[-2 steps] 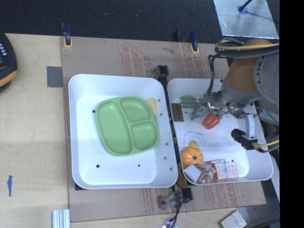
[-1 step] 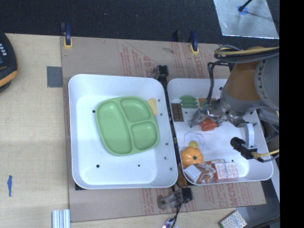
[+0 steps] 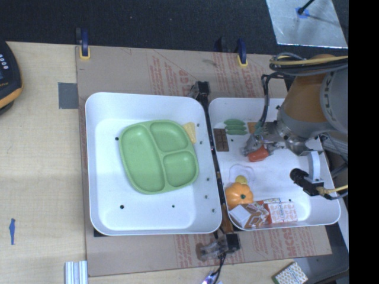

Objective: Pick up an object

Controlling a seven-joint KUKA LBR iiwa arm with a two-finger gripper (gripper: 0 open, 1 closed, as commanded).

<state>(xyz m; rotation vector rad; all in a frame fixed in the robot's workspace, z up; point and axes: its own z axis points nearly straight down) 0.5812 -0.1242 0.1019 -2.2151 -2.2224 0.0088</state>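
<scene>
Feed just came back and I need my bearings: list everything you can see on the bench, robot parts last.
white bins: 2, white, side by side on the bench, left and right
divided plate: 1, light green, three sections, middle of left bin
yellow piece: 1, pale yellow, by the plate's upper right edge
green item: 1, green, top of right bin
red item: 1, red-orange, right bin, directly under the claw
orange pumpkin-like toy: 1, orange, lower left of right bin
printed packet: 1, white and brown, bottom of right bin
blue clamps: 2, bench's far edge
arm: 1, grey with orange band, over right bin
claw: 1, dark, at the red item; grip unclear
</scene>
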